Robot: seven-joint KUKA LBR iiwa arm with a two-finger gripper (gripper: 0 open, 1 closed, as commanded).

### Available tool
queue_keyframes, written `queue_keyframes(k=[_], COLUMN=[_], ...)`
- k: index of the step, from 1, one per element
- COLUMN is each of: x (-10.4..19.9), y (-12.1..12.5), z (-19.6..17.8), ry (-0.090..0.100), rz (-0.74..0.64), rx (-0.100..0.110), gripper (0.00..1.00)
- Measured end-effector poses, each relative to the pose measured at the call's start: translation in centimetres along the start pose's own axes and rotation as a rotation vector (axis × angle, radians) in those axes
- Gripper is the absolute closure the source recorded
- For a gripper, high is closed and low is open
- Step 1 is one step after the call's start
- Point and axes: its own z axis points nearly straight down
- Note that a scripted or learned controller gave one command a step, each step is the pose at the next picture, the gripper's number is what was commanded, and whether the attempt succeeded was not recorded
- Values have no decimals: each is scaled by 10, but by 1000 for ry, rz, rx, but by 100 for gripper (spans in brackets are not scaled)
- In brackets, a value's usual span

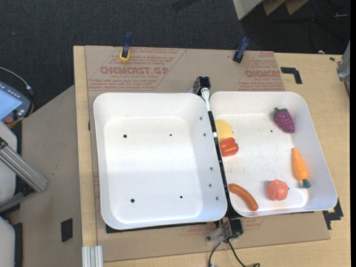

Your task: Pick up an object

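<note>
Toy foods lie scattered in the right white bin (311,121), seen from a camera above the counter (83,149), looking down at a slant. A purple grape bunch (284,119) rests near the bin's far right corner. An orange carrot (300,166) lies lengthwise along the right wall. A pink-red round fruit (277,189) sits near the front edge, just beside the carrot's green tip. An orange-brown sausage (243,196) lies tilted at the front left corner. A yellow piece (223,129) and a red pepper (228,147) touch each other against the bin's left wall. The left white bin (105,149) sits beside it, their rims meeting. Two blue clamps (126,47) grip the brown board's far edge. Whether the claw is open or closed cannot be told.
</note>
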Motion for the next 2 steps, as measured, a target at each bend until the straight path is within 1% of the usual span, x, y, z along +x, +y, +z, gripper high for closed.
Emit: queue_keyframes(k=[1,2], x=[-15,-18], y=[-30,-14], z=[-1,0], ry=[2,0], rz=[2,0], rx=[4,0], gripper=[100,100])
